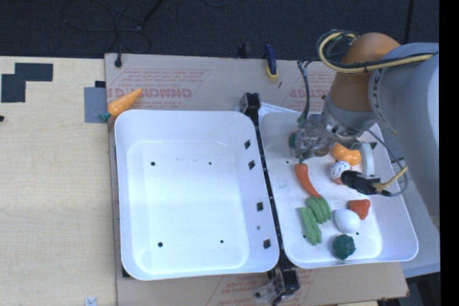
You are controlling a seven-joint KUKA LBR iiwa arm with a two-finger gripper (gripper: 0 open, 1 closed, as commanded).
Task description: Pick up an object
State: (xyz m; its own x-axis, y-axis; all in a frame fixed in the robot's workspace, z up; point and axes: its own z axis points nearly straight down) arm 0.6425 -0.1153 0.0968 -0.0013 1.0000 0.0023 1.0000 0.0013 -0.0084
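Red-orange carrot (307,180) lies in right bin (401,244), just below gripper (310,145); green pods (314,217), white egg (347,220) below carrot. Risk: clutter crowds carrot, the grab may slip or catch a neighbour. Arm (358,82) reaches down from carrot's upper right, wrist low; can't tell gripper state

Two bins sit side by side on the tabletop (50,211). In the right bin (401,244), the pincer (307,147) hangs near the far left corner. Just before it lies a chili pepper (308,180); before that, a bean pod (314,217). Right of the pod lies an egg (347,220), with a broccoli floret (343,246) before it. A carrot (123,102) lies on the tabletop behind the left bin (136,226).
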